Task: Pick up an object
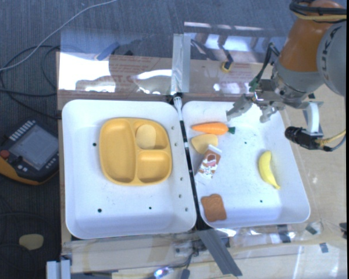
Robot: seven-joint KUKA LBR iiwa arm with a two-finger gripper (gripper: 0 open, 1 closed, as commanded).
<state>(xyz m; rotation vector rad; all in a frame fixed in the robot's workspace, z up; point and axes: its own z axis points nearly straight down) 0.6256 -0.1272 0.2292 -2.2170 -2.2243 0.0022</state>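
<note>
The right bin holds an orange carrot near its back left. Just in front of the carrot lie a pale yellow wedge and a small red-and-white carton. A banana rests toward the bin's right side, and a brown slice of toast sits at the front. My gripper hangs over the back of this bin, to the right of the carrot and above it. Its fingers are spread open with nothing between them.
A yellow divided tray lies in the left bin. A ridge separates the two bins. A shiny metal wall stands behind them. A teach pendant rests on the floor at the left.
</note>
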